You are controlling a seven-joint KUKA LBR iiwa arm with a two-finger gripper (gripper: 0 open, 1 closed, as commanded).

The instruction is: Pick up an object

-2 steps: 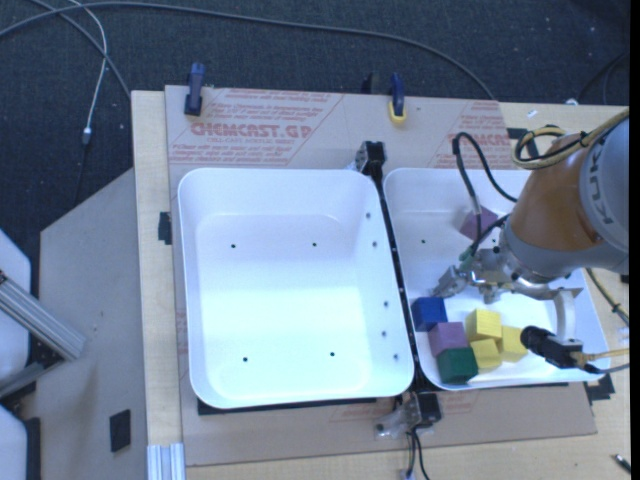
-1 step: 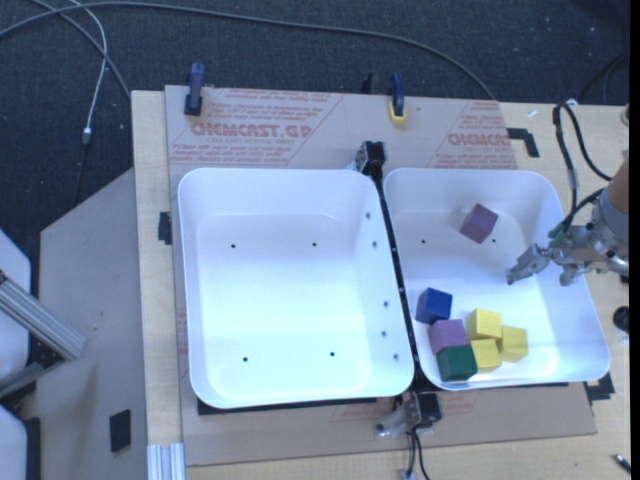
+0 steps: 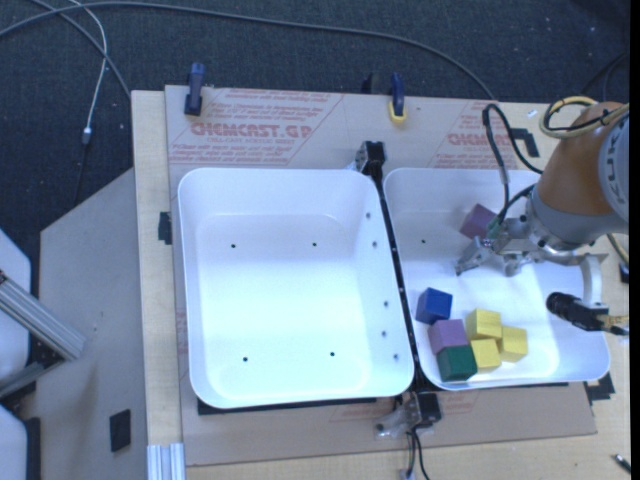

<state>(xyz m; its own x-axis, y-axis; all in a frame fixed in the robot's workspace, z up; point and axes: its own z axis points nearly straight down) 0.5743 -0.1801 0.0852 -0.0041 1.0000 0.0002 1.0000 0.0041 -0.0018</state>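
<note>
- My end effector (image 3: 497,251) sits low inside the right bin (image 3: 420,208), reaching in from the right side of the view.
- Its two metal fingers (image 3: 470,261) look spread apart, splayed toward the left, with nothing visible between them.
- A mauve block (image 3: 479,220) lies just beside the fingers, on their far side; I cannot tell whether it touches them.
- I judge the task as not yet done: no block is gripped, so closing on one and lifting it are both left.
- The other blocks cluster near the front edge of the right bin: a blue cube (image 3: 433,304), a purple cube (image 3: 449,333), a green cube (image 3: 457,363) and three yellow cubes (image 3: 484,324) packed close together.
- All the blocks look like small, solid, matte cubes with crisp edges.
- Both bins are smooth, glossy white plastic, shallow, with rounded corners.
- The left bin (image 3: 200,268) shows a few small dark dots on its floor.
- The surface (image 3: 270,118) under the bins is pale board printed with reddish lettering, held at the far edge by two clamps (image 3: 195,86).
</note>
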